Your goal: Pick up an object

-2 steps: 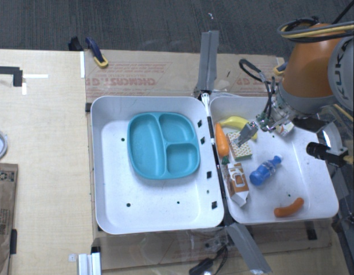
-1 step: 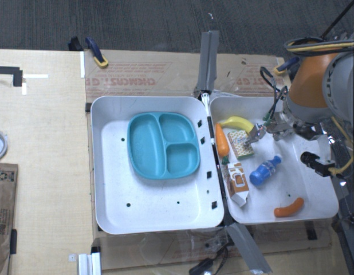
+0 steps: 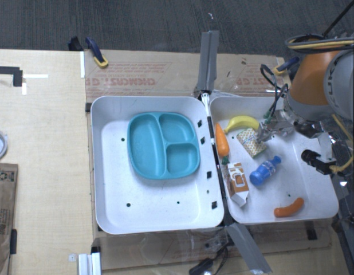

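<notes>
Nearest you in the right-hand shallow white bin lies a small orange sausage-shaped piece, its long axis running left to right and rising slightly toward the right. Just beyond it a blue plastic bottle lies on its side, pointing up and to the right (its cap seems to be at that far end). Left of the bottle a white and orange carton lies flat, long axis running near to far, and above that an orange carrot-shaped toy rests by the bin's left wall, also lengthwise near to far. Farther back you see a patterned beige packet just beside a yellow banana, which curves left to right. The two-finger gripper sits at the packet's right edge; whether it is released or clenched, you cannot tell.

The left-hand white bin holds a turquoise divided plate.
</notes>
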Motion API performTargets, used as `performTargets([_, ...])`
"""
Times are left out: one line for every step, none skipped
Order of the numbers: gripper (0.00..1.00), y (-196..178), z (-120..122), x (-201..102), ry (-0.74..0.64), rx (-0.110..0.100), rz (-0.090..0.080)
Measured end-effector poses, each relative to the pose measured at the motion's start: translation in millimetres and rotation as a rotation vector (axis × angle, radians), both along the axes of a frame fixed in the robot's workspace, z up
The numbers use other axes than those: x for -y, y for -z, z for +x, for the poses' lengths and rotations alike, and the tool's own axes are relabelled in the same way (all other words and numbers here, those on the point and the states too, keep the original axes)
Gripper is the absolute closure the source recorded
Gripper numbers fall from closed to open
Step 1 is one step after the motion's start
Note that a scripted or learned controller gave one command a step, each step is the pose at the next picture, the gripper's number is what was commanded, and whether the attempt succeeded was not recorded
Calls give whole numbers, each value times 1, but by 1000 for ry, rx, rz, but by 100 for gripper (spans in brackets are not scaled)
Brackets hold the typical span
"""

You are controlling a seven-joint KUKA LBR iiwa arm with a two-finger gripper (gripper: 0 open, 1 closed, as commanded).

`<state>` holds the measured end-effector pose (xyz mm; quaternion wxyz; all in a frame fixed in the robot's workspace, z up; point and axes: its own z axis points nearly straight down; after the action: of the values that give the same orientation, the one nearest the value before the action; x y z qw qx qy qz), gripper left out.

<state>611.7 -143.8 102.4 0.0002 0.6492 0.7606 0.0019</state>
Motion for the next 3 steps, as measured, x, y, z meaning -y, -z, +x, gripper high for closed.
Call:
performTargets([100, -122, 33, -50, 5, -7, -5])
performTargets([0, -121, 33, -50, 5, -8, -5])
performTargets([0, -18, 21, 7, -211, -8, -2])
